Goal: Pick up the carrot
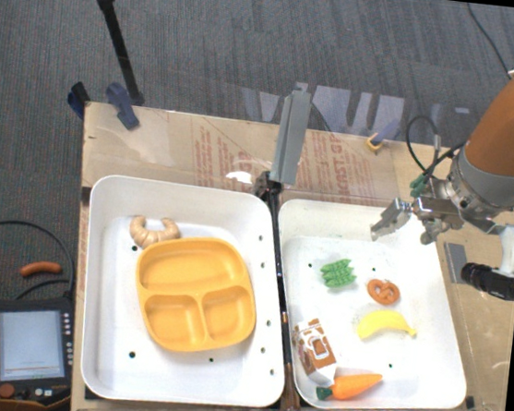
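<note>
The carrot [356, 385], orange with a small green top, lies at the near edge of the right bin [434, 352], just right of a small brown-and-white carton [315, 346]. My gripper [407, 229] hangs over the far edge of the same bin, well away from the carrot. Its two fingers stand apart, open, with nothing between them.
A green leafy toy [338, 273], a pretzel [383, 290] and a yellow banana [385, 324] lie in the right bin between the gripper and the carrot. The left bin [99, 320] holds a yellow divided plate [195, 293] and a croissant [154, 228].
</note>
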### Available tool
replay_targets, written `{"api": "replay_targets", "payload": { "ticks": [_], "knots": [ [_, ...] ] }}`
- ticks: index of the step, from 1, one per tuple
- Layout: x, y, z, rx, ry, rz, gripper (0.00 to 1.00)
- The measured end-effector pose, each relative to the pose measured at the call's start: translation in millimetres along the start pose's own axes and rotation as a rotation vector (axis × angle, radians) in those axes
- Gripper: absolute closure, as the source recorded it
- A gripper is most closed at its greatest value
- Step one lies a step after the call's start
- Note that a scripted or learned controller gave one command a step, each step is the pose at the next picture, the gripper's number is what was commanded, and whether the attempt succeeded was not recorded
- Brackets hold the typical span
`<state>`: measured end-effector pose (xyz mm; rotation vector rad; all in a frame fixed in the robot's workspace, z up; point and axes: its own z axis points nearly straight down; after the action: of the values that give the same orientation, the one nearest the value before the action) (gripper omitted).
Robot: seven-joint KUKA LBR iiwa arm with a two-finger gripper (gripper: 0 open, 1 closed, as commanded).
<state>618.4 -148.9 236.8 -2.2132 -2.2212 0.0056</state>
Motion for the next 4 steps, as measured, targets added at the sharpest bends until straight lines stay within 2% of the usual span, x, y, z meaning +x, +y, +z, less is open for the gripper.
{"api": "replay_targets", "payload": {
  "ticks": [1,2,3,4],
  "knots": [
    [-48.9,-43.6,102.4,-0.001,0.001,-0.085,0.0],
    [-56.2,-58.0,151.8,-0.003,0.0,-0.302,0.0],
    [-59.5,-58.8,144.1,-0.002,0.002,-0.293,1.0],
    [-3.3,-26.5,152.5,-0.001,0.0,0.095,1.0]
  ]
}}
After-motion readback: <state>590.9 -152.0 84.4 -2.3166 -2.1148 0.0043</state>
